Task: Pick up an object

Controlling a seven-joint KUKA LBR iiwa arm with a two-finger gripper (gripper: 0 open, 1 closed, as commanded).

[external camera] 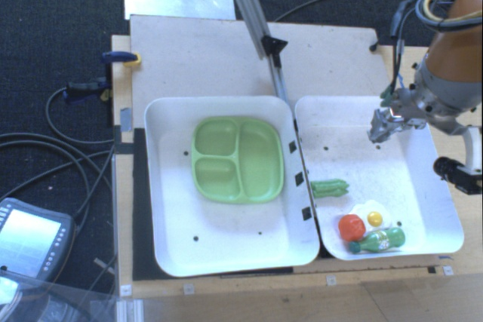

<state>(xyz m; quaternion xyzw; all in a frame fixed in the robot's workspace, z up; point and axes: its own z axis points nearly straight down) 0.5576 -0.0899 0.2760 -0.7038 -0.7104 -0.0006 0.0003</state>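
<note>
Green toy bean pod (330, 188) lying crosswise in right bin (430, 185), down-left of gripper (381, 128); gripper opening and contents indeterminable.

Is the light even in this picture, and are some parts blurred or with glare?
Camera view: light is soft and fairly even, with faint shadows under the green plate and the green bottle; the left bin looks bright, slightly washed; the gripper is a little blurred; the small toys are sharp enough to tell apart.
</note>
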